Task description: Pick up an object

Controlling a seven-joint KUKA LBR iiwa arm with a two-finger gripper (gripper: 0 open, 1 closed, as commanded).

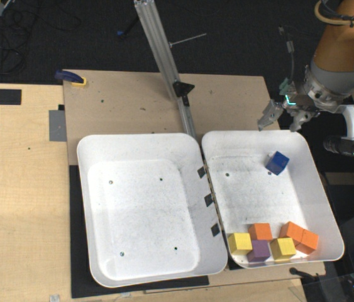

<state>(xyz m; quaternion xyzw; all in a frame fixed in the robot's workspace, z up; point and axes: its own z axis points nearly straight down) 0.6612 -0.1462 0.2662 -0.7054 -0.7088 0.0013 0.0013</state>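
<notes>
A blue cube (277, 162) lies alone in the upper part of the right bin (318, 168). At that bin's near edge sits a cluster of blocks: a yellow one (240, 241), an orange one (260, 231), a purple one (259, 250), another yellow one (283, 248) and an orange block (302, 236). My gripper (283, 117) hangs above the far rim of the right bin, up and slightly right of the blue cube. Its two fingers are spread apart with nothing between them.
The left bin (101, 150) lies beside the right one, with black clips along the shared edge. A slanted metal rail (164, 55) rises behind the bins. A blue-and-yellow clamp (71, 77) sits at the bench's far left corner.
</notes>
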